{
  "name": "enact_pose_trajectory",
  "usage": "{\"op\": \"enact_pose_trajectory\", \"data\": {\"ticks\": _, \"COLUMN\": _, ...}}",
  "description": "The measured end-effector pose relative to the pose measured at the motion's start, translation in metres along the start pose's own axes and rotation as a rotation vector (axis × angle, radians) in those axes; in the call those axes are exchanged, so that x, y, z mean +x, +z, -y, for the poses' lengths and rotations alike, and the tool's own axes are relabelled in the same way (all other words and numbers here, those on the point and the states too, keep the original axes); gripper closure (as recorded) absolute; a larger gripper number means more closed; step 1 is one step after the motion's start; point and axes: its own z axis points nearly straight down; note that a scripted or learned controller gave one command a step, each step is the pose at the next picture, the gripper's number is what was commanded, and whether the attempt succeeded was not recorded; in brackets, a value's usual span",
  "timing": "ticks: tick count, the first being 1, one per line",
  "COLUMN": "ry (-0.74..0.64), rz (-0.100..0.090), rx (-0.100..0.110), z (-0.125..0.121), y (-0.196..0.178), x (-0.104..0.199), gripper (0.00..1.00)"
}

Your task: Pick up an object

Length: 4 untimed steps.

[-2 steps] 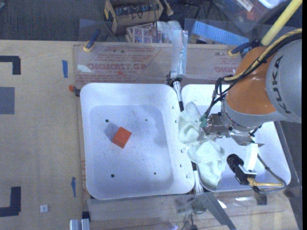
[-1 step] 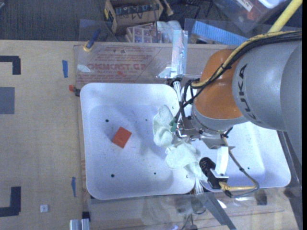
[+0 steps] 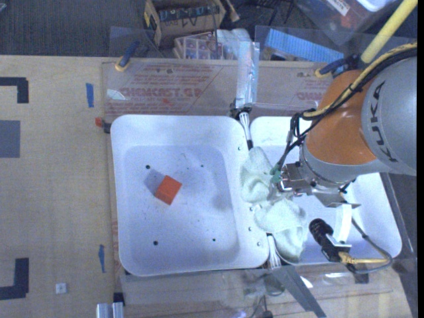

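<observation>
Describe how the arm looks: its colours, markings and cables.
The arm is grey with a broad orange band above the wrist and dark KUKA lettering on its side. Black and yellow cables run along it. The wrist is metallic, with a small green part.

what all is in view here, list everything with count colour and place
bins: 2, white, side by side on the bench; left one in full view, right one partly under the arm
block: 1, orange-red, lying in the left bin, left of its middle
cloth: 1, white, crumpled, in the right bin against its left wall
bench: 1, light wood, with black corner marks and small blue tape pieces
cardboard sheet: 1, brown with red print, behind the bins
clutter: several, mixed colours, boxes and cables beyond the bench
arm: 1, grey with orange band, over the right bin; its pincer end is above the cloth, fingers hidden
</observation>
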Motion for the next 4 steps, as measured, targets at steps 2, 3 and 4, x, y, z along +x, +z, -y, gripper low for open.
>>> {"op": "enact_pose_trajectory", "data": {"ticks": 2, "ry": 0.07, "rz": 0.0, "rx": 0.001, "z": -0.008, "y": -0.03, "x": 0.021, "gripper": 1.0}}
{"op": "enact_pose_trajectory", "data": {"ticks": 3, "ry": -0.027, "rz": 0.0, "rx": 0.002, "z": -0.007, "y": -0.007, "x": 0.056, "gripper": 1.0}}
{"op": "enact_pose_trajectory", "data": {"ticks": 4, "ry": -0.24, "rz": 0.001, "rx": -0.003, "z": 0.014, "y": 0.013, "x": -0.044, "gripper": 1.0}}
